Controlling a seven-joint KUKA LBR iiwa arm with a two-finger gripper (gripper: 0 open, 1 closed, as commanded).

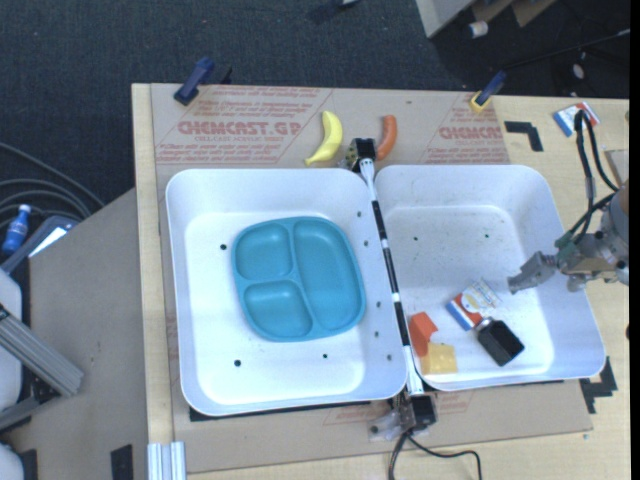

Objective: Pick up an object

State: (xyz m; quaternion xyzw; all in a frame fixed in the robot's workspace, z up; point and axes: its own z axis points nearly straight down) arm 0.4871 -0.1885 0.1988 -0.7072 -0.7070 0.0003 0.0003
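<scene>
White bins sit side by side on the surface: the left bin holds a blue divided plate, the right bin a black block, a striped packet and orange pieces. The gripper hangs by the right rim; whether it is open or holding anything, I cannot tell. With the objects crowded together, a descent could likely strike two and grasp neither.

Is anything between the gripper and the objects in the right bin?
Nothing visible. The gripper hangs over the right bin, above bare white floor. The small packet and black block lie just down-left of it, with only open bin floor between.
</scene>
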